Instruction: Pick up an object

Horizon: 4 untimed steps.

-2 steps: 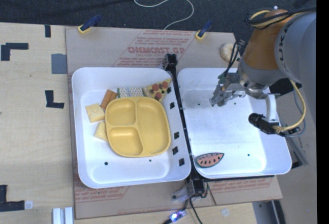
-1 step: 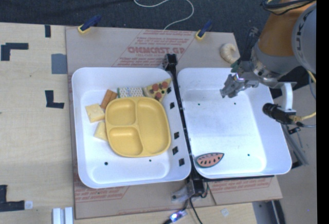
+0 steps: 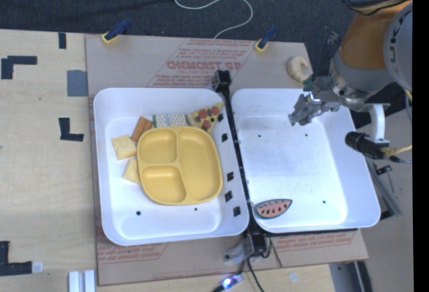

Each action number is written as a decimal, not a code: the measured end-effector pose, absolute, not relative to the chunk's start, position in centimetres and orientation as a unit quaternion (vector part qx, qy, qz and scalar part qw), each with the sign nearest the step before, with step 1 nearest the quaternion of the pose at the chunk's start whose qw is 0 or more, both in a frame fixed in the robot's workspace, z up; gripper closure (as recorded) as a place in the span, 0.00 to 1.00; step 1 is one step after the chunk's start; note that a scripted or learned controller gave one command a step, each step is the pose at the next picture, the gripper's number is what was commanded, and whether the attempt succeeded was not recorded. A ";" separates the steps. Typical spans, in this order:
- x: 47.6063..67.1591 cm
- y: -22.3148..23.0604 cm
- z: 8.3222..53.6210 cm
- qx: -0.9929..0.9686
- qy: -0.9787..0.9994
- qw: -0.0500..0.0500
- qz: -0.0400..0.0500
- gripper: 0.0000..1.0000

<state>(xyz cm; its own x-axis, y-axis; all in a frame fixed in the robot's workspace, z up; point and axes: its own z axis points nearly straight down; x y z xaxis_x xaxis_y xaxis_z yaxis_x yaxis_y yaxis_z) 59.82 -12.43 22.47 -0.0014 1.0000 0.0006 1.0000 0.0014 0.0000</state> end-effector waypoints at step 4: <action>58.3 8.7 21.4 -0.705 -0.709 0.001 0.001 1.00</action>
